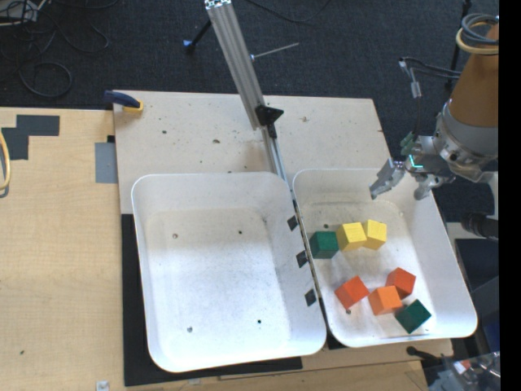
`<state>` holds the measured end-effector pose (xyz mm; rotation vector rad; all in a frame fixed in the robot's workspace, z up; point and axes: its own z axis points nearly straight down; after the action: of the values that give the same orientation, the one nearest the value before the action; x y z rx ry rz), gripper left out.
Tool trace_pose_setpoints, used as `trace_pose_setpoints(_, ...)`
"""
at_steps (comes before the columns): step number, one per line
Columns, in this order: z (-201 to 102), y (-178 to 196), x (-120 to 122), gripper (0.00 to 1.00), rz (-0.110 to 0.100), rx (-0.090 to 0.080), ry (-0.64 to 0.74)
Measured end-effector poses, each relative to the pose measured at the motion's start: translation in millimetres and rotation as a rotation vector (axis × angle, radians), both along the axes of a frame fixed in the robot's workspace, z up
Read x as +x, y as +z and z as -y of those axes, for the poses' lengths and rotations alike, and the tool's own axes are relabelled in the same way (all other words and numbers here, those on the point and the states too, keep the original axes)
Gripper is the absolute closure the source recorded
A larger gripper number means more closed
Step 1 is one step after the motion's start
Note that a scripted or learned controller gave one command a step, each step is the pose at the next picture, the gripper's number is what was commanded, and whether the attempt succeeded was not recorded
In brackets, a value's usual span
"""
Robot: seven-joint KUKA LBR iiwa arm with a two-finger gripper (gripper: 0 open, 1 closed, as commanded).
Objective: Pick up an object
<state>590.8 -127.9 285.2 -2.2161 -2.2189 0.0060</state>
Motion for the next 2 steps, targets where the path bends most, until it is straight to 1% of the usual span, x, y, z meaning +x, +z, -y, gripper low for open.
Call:
trace_pose_setpoints(1, 0.4, 1.9, 0.5, 0.0, 0.004, -0.001, -0.001)
trace_pose_setpoints(2, -5.7, -44.0, -1.0, 0.0, -0.001, 0.0, -0.004)
